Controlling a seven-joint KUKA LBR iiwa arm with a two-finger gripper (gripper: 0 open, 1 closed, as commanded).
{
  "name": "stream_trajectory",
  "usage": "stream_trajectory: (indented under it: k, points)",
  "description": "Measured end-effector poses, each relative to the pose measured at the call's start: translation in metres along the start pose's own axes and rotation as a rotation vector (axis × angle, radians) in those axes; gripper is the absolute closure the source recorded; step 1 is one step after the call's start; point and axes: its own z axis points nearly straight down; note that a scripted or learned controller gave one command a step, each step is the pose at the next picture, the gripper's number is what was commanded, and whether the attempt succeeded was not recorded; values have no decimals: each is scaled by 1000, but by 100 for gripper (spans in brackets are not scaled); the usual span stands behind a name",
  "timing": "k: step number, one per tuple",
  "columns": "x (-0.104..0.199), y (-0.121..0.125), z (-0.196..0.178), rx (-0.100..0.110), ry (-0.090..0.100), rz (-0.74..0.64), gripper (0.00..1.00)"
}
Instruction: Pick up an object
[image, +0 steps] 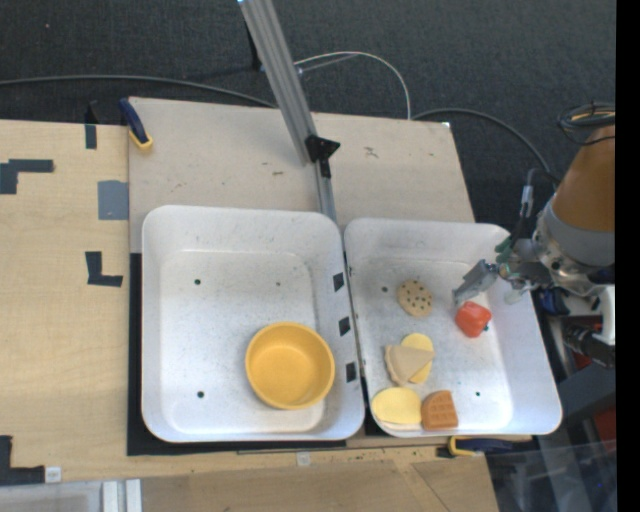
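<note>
Looks like robotics lab, not kitchen. Plywood bench (60, 300) with dark tape marks (98, 268), black mat under two white bins (160, 330). Metal pole (285, 80) slanting over bench, clamp (136, 124) on board edge, cables (400, 80) loose across dark carpet (500, 50). Grey-orange arm (590, 200) reaching in from right. Toy food (415, 297) and yellow bowl (290, 365) in bins, test props for sure.

Floor: dark carpet (480, 50), cables (380, 70) trailing | Bench: pale wood top (60, 330), blue tape marks (112, 198) | Board: beige panel (230, 150), far side
</note>
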Motion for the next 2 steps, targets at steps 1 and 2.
stream_trajectory:
  k: [1,2]
  points:
    - [0,0,0,0,0,0,0]
    - [2,6,62,5,0,1,0]
